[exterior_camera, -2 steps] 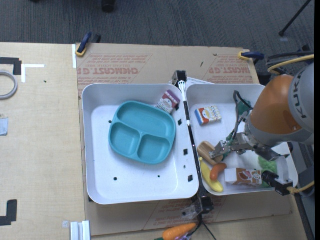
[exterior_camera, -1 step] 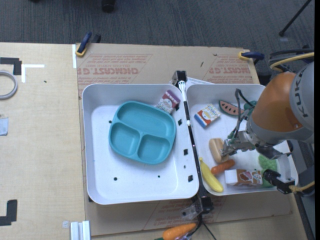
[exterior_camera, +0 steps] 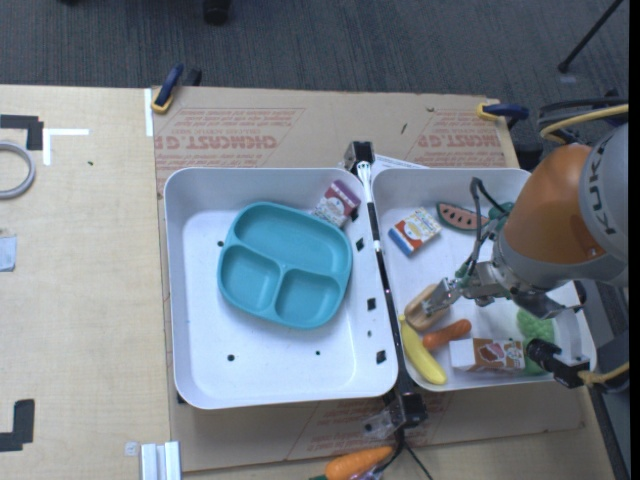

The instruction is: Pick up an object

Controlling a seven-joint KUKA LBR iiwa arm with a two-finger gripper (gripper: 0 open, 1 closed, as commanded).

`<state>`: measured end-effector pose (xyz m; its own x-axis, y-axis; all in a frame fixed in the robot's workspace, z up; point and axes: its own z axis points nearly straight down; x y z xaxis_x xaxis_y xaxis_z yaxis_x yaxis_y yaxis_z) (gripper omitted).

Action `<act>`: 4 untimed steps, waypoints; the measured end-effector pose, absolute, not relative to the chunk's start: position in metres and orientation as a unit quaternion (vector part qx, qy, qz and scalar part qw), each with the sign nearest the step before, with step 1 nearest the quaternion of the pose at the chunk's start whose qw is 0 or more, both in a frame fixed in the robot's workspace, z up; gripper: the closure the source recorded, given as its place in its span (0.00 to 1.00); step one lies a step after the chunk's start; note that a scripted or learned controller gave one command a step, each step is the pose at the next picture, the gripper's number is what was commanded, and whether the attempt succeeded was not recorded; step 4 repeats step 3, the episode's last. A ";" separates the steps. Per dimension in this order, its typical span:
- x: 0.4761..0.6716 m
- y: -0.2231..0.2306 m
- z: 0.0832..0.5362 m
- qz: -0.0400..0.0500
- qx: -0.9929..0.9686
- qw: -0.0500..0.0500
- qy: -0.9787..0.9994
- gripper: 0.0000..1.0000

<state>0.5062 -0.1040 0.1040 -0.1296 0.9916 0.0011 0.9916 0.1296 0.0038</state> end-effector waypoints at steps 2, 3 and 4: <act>0.478 -0.106 0.102 0.001 0.525 0.000 0.851 1.00; 0.490 -0.055 0.235 0.000 0.528 0.001 0.849 1.00; 0.490 -0.055 0.235 0.000 0.528 0.001 0.849 1.00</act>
